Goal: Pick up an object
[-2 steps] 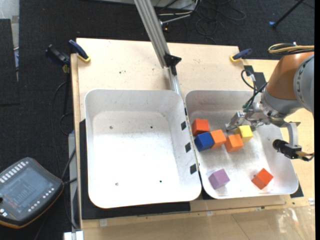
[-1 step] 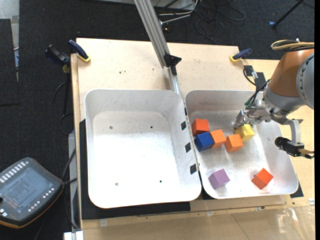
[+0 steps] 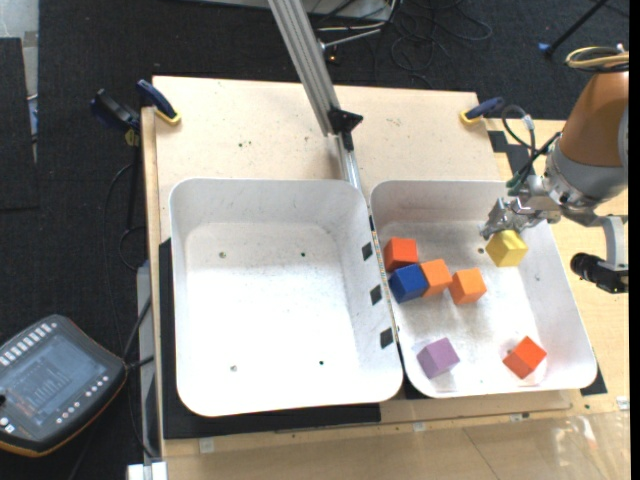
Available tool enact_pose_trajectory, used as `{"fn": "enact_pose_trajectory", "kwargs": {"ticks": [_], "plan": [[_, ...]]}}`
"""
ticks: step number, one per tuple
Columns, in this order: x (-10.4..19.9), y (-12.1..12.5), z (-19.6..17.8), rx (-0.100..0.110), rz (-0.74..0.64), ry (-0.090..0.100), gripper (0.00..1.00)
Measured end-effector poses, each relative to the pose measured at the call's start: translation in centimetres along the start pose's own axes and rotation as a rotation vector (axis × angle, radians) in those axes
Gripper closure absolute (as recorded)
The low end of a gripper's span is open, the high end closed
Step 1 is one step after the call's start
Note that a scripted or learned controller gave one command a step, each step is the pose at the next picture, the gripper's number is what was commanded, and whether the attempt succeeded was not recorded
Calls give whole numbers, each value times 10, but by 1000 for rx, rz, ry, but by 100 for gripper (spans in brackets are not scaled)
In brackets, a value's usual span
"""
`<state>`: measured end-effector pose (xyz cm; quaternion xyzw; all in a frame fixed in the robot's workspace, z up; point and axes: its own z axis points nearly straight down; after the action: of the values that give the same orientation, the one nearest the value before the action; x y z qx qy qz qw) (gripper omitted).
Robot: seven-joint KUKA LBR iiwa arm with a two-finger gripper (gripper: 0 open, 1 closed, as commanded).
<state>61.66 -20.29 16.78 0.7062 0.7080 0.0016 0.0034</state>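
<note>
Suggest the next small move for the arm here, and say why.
Probably a short straight lift, to test the grasp: the gripper sits directly over the yellow cube in the right bin, apart from the other blocks, but whether it grips the cube is unclear.

Two white bins on counter (image 3: 250, 118): right bin (image 3: 560, 298) under end effector (image 3: 505, 226), left bin (image 3: 200, 228) far to its left.

Seven blocks, all in right bin:
- one yellow block (image 3: 507, 249), directly below end effector, touching or just under it
- three orange blocks: one (image 3: 401, 251) well left of end effector, two (image 3: 436, 273) (image 3: 467, 286) below-left
- one blue block (image 3: 408, 282), below-left
- one purple block (image 3: 438, 357), far below-left
- one red-orange block (image 3: 525, 357), far below

Two clamps at counter's far corners: one (image 3: 155, 103) far left, one (image 3: 482, 110) above end effector.
</note>
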Motion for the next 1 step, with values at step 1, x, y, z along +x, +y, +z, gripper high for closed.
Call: {"fn": "enact_pose_trajectory", "kwargs": {"ticks": [1], "plan": [[5, 6, -45, 0, -1, 0, 100]]}}
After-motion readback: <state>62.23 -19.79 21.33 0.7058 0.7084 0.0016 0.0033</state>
